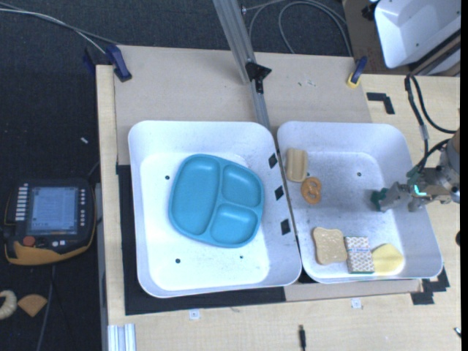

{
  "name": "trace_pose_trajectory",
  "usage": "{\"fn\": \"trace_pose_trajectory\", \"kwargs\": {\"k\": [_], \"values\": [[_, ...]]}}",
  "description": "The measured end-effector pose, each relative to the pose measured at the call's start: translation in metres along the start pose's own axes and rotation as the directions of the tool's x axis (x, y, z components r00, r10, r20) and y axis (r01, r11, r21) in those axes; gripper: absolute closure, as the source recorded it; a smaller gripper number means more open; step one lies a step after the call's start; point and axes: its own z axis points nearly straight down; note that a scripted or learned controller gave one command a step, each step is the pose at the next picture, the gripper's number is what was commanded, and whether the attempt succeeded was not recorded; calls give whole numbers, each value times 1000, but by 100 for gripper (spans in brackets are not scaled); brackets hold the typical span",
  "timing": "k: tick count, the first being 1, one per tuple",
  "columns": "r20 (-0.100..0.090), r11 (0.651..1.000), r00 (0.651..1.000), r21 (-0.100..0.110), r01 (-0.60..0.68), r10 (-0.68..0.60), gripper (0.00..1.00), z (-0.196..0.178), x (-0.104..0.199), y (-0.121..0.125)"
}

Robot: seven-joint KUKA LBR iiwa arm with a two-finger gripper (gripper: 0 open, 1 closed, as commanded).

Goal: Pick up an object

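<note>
The claw (382,198) hung over the right bin (380,141), grip state unclear. The toast slice (329,245) looked light and stiff (likely a toy), best pinched across its edges.

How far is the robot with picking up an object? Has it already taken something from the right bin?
Done: the gripper has reached over the right bin. In hand: nothing shows between its fingers. Left: the whole pick. The toast slice, checkered block, yellow piece, pretzel and tan piece all lie on the bin floor, apart from the gripper.
</note>
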Motion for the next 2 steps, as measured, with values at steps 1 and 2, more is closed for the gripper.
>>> {"fn": "trace_pose_trajectory", "kwargs": {"k": [1, 2], "values": [[1, 1000, 1000, -3, 1, -1, 0, -1, 0, 1], [-3, 1000, 1000, 3, 0, 0, 0, 49, -9, 4]]}}
